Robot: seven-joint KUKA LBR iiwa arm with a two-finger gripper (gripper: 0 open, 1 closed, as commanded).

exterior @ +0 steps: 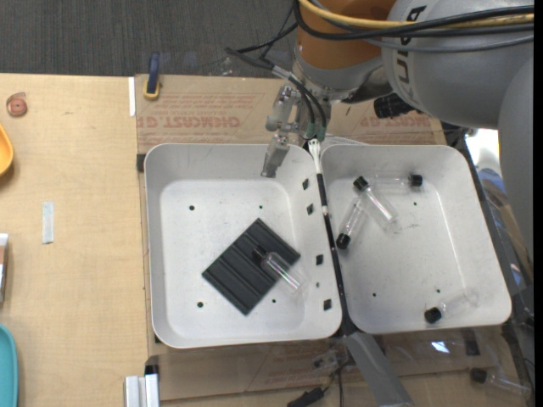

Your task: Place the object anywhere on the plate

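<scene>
**Ana:** Bins first, from the overhead camera: two shallow white ones side by side. In the left bin (170, 227) lies a black ribbed plate (249, 265), turned at a slant, and a clear tube (280, 270) lies on its right corner, partly over the edge.

**Ben:** And the right bin (441, 253)?

**Ana:** Three more clear tubes with black caps. Two cross each other near its upper left (365, 206), one lies at the lower right corner (450, 306).

**Ben:** Where is the gripper (273, 161)?

**Ana:** Over the far rim of the left bin, near the divide between the bins, well apart from the plate. It hangs below the arm's orange band (339, 15). I see one grey finger (275, 155) pointing down and nothing in it; apart or together, I cannot tell.
</scene>
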